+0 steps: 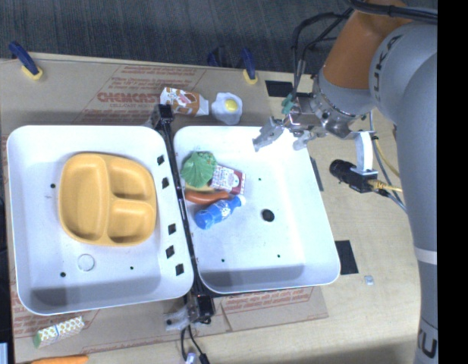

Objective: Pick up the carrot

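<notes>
The carrot (205, 196) lies in the right bin (294, 226) near its left wall, wedged between a green vegetable (198, 168), a small carton (227, 179) and a blue bottle (217, 212). The gripper (281, 133) hovers above the bin's far rim with jaws spread and nothing between them, so this looks like the approach step. Next it must travel left and descend onto the carrot without catching its neighbours.

Even, bright overhead light; white bins (249, 268) glare mildly, soft shadows along their six o'clock walls; slightly soft, grainy focus throughout
</notes>
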